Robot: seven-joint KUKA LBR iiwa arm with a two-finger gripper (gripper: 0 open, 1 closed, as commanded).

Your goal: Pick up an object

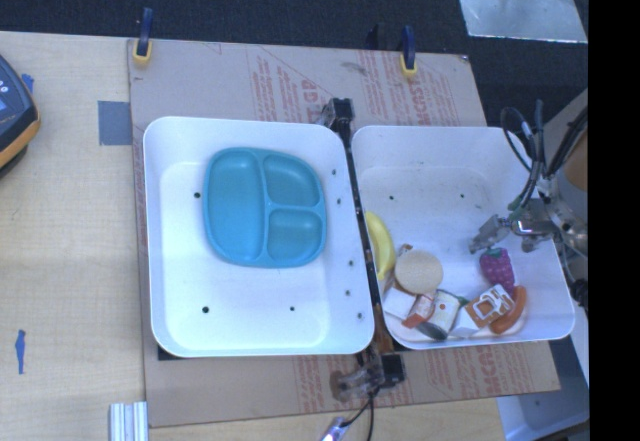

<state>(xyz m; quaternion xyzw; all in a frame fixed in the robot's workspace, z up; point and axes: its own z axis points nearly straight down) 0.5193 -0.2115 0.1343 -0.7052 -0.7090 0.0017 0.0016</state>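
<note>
My gripper (510, 235) hangs over the right side of the right bin (430, 154), its fingers (487, 235) spread open with nothing between them. Just below it lies a purple bunch of grapes (497, 268), apart from the fingers. Along the bin's near edge lie an orange carrot-like piece (511, 315), a white and red carton (487, 306), a small can (436, 312) and a round tan bun (418, 272). A yellow banana (378, 243) rests against the left wall.
The left bin (175, 259) holds a blue divided plate (265, 206). Black cables (525, 144) hang by the arm at the right. A yellow and black device (12, 119) sits at the bench's far left edge.
</note>
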